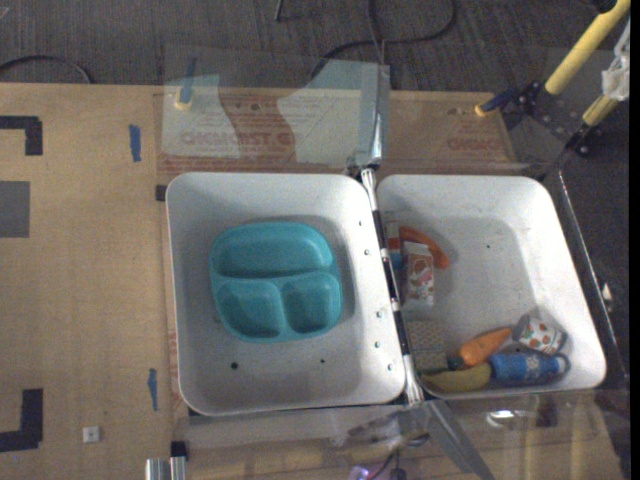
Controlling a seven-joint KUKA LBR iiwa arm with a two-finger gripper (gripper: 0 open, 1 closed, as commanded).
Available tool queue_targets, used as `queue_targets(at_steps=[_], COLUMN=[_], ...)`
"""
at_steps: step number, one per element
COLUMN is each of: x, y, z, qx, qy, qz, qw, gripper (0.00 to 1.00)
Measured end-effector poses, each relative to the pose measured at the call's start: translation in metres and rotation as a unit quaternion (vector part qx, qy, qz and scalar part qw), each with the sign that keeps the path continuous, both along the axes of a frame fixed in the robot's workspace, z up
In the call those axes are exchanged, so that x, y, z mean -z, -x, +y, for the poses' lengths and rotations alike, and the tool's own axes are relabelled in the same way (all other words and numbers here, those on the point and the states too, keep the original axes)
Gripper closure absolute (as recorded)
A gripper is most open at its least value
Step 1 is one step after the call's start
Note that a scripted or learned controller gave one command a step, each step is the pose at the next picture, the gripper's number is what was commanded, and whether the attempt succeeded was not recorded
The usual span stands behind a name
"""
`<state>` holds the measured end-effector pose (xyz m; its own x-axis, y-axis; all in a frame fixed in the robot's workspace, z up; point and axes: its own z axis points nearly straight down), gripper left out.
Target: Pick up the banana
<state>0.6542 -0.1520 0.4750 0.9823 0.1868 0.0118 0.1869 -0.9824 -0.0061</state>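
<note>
So the banana (460,377) sits along the near edge of the right bin (500,228), touching a blue bottle (525,368) on its right, an orange carrot (484,345) just behind. Farther back, a small carton (419,273). Left bin (200,368) holds a teal divided plate (277,279).

light: even, overhead, moderately bright
glare: mild sheen on the clear panel (300,118) behind the bins
shadows: soft, under the teal tray (278,280)
focus: slightly soft overall, grainy
floor: dim at top
</note>
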Motion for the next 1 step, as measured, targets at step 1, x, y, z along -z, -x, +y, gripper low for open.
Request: queue_targets(at_steps=[1], x=[-0.0098], y=[-0.0006], z=[0.0001], qx=[-0.001], qy=[-0.0009], qz=[-0.001], qw=[1.0], gripper=[1.0])
